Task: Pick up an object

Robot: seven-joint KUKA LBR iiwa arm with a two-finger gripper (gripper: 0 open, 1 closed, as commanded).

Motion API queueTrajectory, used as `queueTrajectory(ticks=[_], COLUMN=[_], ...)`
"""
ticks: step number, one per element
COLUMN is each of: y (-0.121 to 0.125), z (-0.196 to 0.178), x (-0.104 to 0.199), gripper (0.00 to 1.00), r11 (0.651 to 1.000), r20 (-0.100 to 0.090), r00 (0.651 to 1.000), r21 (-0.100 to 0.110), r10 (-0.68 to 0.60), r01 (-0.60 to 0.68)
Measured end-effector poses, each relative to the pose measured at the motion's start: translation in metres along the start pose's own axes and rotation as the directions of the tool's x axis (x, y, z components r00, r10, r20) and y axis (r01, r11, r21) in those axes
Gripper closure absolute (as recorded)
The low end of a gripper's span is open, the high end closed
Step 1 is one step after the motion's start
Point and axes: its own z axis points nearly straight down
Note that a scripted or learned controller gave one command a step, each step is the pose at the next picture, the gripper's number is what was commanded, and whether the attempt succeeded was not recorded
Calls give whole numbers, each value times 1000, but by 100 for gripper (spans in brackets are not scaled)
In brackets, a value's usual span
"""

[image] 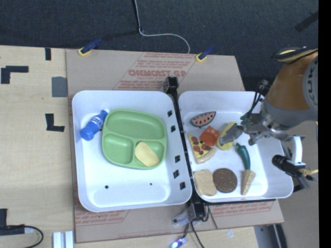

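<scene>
My gripper (230, 133) is low inside the right bin (269, 190), reaching in from the right beneath the orange-banded wrist. It sits right over a yellow toy (225, 143), which is partly covered by it. Just left of that lie a red toy (209, 137) and a pizza slice (199, 149). A watermelon slice (202, 119) lies further back. A green pepper (244, 156) sits just below the gripper. At the bin's front are a bread slice (205, 183), a brown cookie (225, 180) and a cone (247, 181).
The left bin (124, 195) holds a green divided plate (129, 130) with a yellow piece (147, 154) in one compartment, and a blue bottle (93, 126) beside it. A black divider (178, 138) separates the bins. The arm's body covers the right bin's right edge.
</scene>
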Motion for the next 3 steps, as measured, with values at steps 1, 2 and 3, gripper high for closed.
queueTrajectory(ticks=[1, 2, 3], y=[62, -15, -55], z=[-22, -19, -193], x=[91, 129, 156], gripper=[0, 0, 0], r11=[1000, 1000, 1000], r20=[2, 2, 2], r00=[1000, 1000, 1000], r21=[-15, -4, -25], r10=[-12, -4, -7], r01=[12, 4, 7])
